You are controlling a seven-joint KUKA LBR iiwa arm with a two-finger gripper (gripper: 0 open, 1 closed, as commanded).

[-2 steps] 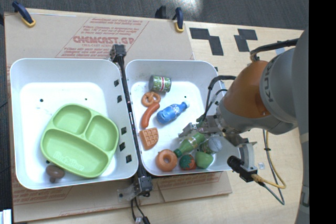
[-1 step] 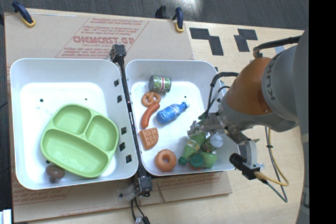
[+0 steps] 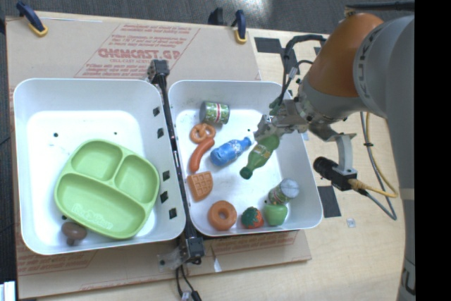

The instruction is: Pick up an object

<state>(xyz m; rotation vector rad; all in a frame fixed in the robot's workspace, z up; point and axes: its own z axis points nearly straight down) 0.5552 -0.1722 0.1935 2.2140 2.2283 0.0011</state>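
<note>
Fingers of our gripper (image 3: 270, 129) are clamped on the green bottle (image 3: 258, 157), which we see tilted above the right bin (image 3: 304, 173), beside the blue bottle (image 3: 230, 151).

Two white bins (image 3: 42, 102), one green tray (image 3: 106, 187), ten small items.

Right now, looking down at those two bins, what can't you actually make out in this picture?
- Gripper, camera view: its fingers are hidden under the wrist, so grip on the green bottle is unclear.
- Can: label too small to read.
- Brown thing in the left bin: partly hidden by the green plate, too small to identify.
</note>
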